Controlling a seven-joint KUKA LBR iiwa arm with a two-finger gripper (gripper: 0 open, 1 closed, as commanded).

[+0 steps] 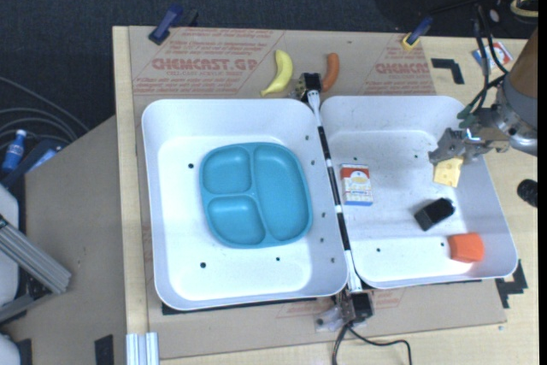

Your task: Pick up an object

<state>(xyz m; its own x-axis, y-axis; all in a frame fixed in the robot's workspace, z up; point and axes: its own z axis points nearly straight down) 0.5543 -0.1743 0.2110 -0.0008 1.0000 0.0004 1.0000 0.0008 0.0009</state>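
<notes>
Yellow piece [447, 173] just below claw [455, 148], touching

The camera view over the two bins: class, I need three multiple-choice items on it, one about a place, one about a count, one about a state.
1. Where does the blue divided plate lie?
A. in the left bin
B. in the right bin
C. on the bench behind the bins

2. How many compartments does the plate have?
A. two
B. three
C. five

3. The banana is
A. on the plate
B. beside the black block
C. on the bench, outside both bins

Answers:
1 A, the plate sits mid-floor in the left bin.
2 B, ridges split it into three wells.
3 C, the banana lies behind the bins next to an orange carrot-like piece.
</notes>
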